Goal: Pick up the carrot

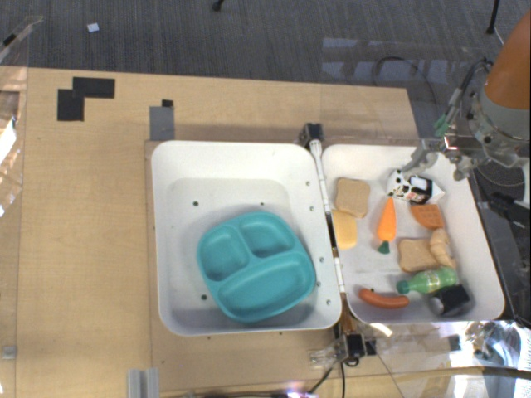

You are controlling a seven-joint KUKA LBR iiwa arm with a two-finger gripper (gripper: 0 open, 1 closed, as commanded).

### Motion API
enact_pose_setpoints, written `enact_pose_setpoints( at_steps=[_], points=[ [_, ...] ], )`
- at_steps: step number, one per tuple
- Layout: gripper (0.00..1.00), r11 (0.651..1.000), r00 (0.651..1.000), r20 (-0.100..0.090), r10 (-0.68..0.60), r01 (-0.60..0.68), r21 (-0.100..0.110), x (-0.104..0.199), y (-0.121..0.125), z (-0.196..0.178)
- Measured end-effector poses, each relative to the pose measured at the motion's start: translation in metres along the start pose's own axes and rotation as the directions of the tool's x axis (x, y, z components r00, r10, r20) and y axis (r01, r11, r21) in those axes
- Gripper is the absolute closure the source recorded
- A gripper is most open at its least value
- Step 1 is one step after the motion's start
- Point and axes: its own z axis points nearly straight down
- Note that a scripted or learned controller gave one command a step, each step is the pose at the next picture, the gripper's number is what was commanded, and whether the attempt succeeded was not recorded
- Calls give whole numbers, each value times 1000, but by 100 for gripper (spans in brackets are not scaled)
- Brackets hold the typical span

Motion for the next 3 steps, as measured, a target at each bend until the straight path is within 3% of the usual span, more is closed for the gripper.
enact_pose_setpoints(
  at_steps=[1, 2, 3],
  points=[
    [0, 989, 989, 2, -151, 151, -13, 9, 5, 183],
    [100, 988, 988, 3, -153, 153, -20, 10, 7, 171],
    [100, 941, 942, 2, -337, 337, -14, 86, 22, 81]
  ],
)
